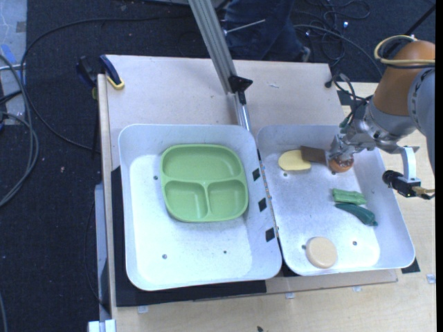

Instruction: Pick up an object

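My gripper (340,155) reaches into the right bin (387,251) near its back edge. Directly under its tip is a small orange-brown round object (339,164), touching or nearly touching it. Just left of the gripper are a brown flat piece (315,155) and a yellow oval piece (293,162). Two green pieces, a light one (349,197) and a darker one (364,216), lie in the bin's right middle. A beige round piece (322,252) rests near the front edge.
The left bin (138,254) holds a green divided plate (205,183). A slanted aluminium post (214,37) rises from the back between the bins. Black clips (265,203) sit along the seam between the bins. Cables lie on the dark floor around the bench.
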Robot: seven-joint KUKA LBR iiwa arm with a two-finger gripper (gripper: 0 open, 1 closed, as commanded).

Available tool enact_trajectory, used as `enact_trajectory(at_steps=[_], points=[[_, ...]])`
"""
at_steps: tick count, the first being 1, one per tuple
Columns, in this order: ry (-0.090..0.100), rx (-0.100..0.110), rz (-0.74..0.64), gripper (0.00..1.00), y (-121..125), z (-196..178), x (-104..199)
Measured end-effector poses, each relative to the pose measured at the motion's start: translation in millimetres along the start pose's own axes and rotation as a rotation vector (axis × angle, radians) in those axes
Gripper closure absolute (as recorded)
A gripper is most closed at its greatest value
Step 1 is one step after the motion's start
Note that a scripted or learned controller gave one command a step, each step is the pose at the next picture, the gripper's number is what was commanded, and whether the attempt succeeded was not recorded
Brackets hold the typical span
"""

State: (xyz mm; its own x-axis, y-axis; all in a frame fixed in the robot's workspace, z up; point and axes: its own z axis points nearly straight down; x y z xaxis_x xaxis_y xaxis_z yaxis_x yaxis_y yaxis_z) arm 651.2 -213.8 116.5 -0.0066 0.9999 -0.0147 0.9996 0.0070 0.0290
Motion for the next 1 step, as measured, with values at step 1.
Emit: enact_trajectory(at_steps=[1], points=[[0.012, 0.023, 0.007, 1.0, -3.0, -48.7, -7.1]])
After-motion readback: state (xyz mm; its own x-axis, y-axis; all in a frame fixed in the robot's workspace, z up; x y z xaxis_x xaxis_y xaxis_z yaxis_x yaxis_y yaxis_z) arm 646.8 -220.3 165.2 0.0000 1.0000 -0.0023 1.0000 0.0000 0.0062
